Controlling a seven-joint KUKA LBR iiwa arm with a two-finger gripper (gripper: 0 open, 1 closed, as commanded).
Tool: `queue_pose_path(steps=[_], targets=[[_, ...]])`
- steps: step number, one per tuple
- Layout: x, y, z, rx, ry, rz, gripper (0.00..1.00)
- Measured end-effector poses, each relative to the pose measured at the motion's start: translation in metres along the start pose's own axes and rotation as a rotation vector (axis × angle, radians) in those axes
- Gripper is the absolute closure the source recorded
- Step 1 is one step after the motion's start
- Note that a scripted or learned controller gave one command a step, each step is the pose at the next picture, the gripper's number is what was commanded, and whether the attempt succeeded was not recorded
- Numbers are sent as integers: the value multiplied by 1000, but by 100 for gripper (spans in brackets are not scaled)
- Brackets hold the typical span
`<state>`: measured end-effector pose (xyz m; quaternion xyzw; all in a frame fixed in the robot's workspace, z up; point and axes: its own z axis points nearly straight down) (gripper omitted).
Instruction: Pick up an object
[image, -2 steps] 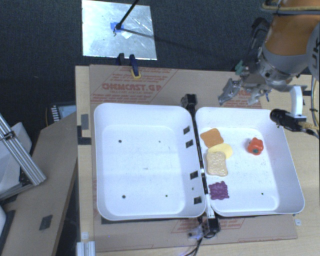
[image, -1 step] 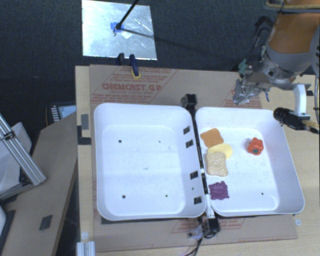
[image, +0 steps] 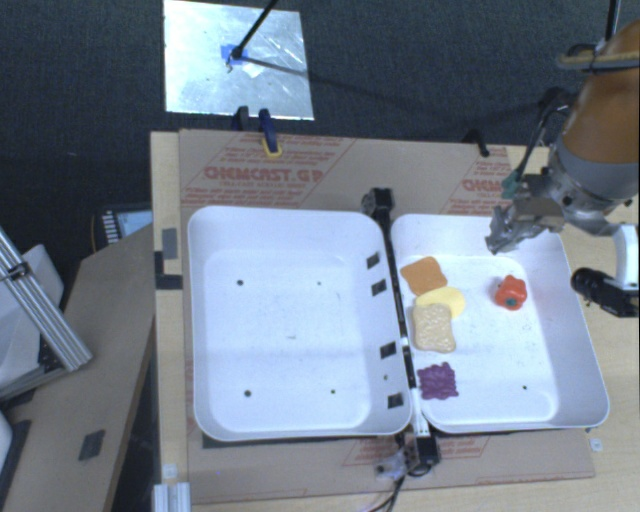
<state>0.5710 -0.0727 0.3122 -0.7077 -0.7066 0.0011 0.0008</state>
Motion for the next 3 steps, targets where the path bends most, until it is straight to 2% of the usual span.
queue_pose_path(steps=[1, 2, 3], targets=[[57, -72, 16, 1, 3, -9, 100], [112, -46, -26, -8, 2, -11, 100], [154, -37, -97, -13, 4, -11, 100]])
